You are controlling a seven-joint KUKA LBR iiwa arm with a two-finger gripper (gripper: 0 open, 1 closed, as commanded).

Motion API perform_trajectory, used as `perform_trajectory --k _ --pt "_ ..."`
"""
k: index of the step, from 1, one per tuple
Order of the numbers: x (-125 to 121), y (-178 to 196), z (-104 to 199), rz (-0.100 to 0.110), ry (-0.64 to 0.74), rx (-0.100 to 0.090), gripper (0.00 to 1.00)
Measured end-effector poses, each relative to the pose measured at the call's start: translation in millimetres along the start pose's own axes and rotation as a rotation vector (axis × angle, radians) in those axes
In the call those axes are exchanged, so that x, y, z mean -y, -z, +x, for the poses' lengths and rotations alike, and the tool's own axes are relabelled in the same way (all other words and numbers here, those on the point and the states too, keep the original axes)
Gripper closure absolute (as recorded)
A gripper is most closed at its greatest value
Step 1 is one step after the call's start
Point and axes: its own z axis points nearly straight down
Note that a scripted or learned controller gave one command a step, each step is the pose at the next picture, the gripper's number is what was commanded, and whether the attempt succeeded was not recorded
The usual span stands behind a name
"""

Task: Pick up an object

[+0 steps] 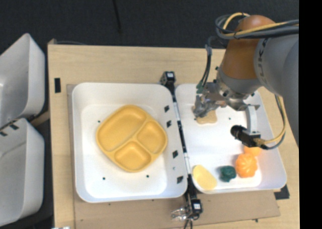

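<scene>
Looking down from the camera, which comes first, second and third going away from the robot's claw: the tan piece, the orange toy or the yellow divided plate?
1. Tan piece, right bin, just under the gripper.
2. Orange toy, right bin's near right corner.
3. Yellow divided plate, left bin.

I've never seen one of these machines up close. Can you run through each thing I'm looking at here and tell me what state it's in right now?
Gripper: lowered over the tan piece, in the right bin.
Tan piece: flat on the bin floor, under the gripper.
Yellow divided plate: upright, alone in the left bin.
Pale yellow object: lying at the right bin's front edge.
Green object: resting beside the orange one.
Orange object: resting, untouched.
</scene>
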Motion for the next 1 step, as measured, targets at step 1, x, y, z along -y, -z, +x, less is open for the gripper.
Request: perform_trajectory --k 1 --pt "20.4 15.9 54.8 -0.001 0.002 -0.002 1.0"
